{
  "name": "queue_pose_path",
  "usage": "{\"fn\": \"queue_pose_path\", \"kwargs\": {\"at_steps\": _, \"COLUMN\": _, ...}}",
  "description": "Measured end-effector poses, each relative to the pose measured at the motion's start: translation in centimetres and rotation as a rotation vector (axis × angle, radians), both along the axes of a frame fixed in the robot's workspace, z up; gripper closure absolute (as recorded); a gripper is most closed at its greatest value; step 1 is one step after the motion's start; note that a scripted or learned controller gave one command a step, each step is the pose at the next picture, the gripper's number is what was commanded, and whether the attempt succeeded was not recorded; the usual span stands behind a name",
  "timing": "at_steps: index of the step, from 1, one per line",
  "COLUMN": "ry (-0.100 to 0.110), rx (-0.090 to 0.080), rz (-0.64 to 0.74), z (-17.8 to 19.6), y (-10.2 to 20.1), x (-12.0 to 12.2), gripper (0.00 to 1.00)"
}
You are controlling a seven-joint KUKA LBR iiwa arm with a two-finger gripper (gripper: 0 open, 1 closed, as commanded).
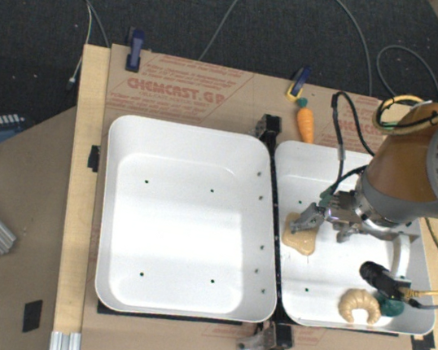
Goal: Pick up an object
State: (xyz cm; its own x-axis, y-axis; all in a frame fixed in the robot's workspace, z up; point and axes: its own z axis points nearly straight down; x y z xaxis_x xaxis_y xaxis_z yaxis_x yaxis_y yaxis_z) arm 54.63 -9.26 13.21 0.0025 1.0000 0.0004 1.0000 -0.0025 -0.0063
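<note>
My gripper [325,225] hangs low over the left half of the right bin [343,172], open, with nothing between its fingers. A pale tan lump [301,241] lies on the bin floor just below and left of it, and the left fingertip [307,220] is at the lump's upper edge. A croissant-shaped tan piece [360,306] lies near the bin's front right corner, apart from the gripper.
The left bin [199,146] stands beside the right one, the two rims meeting along a black divider [271,220]. A small orange carrot [304,124] lies on the cardboard behind the right bin. Blue clamps [134,48] hold the cardboard's back edge.
</note>
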Motion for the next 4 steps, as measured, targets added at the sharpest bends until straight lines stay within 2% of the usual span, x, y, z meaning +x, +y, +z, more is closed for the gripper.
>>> {"fn": "queue_pose_path", "kwargs": {"at_steps": 1, "ry": -0.007, "rx": 0.000, "rz": 0.002, "z": 1.7, "y": -0.3, "x": -0.9, "gripper": 0.00}}
{"fn": "queue_pose_path", "kwargs": {"at_steps": 2, "ry": -0.005, "rx": 0.000, "rz": 0.003, "z": -4.9, "y": -1.3, "x": 2.3, "gripper": 0.00}}
{"fn": "queue_pose_path", "kwargs": {"at_steps": 3, "ry": -0.007, "rx": 0.000, "rz": 0.003, "z": -4.7, "y": 0.0, "x": -0.1, "gripper": 0.00}}
{"fn": "queue_pose_path", "kwargs": {"at_steps": 4, "ry": -0.009, "rx": -0.001, "rz": 0.002, "z": -3.2, "y": -2.8, "x": 2.7, "gripper": 0.00}}
